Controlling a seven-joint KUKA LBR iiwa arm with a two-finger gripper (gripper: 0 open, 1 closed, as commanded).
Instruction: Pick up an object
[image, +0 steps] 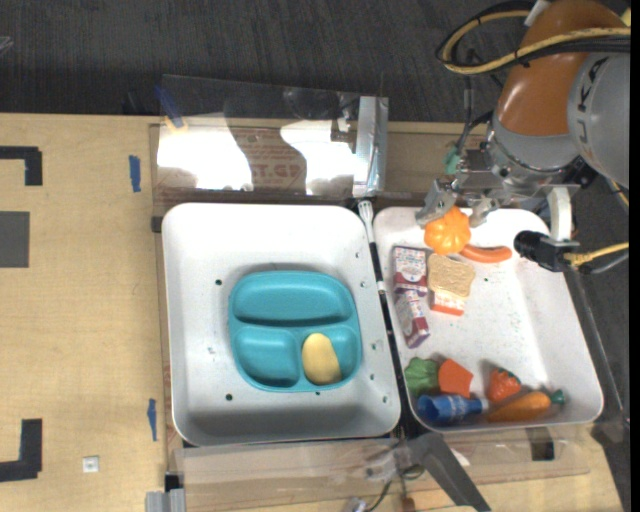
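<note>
You can see the gripper (455, 205) poised at the twelve o'clock end of the right bin (545, 320), with a small orange pumpkin-shaped toy (447, 232) sitting right under its metal fingers; it looks to be between them and raised a little off the bin floor, so I judge the grasp made and the lift just begun, though the slant of the camera leaves some doubt whether the toy hangs free or rests on the white floor. What is left, by that reading, is to carry it up clear of the bin wall. Touching or just beside the toy at its five o'clock lies a tan slice of toy bread (452, 281), and at its three o'clock an orange-red strip (487, 254), perhaps a carrot or chilli; either might be nudged if the toy swings. At seven o'clock from the toy are two printed packets (410, 290) along the bin's left wall. Along the six o'clock edge, well apart from the gripper, a cluster sits: a green piece (421, 374), an orange block (455, 378), a blue bottle (448, 407), a strawberry (503, 383) and a carrot (527, 404). The left bin (190, 300) holds a teal divided tray (290, 300) with a yellow lemon-like toy (320, 358) in its five o'clock compartment.
</note>
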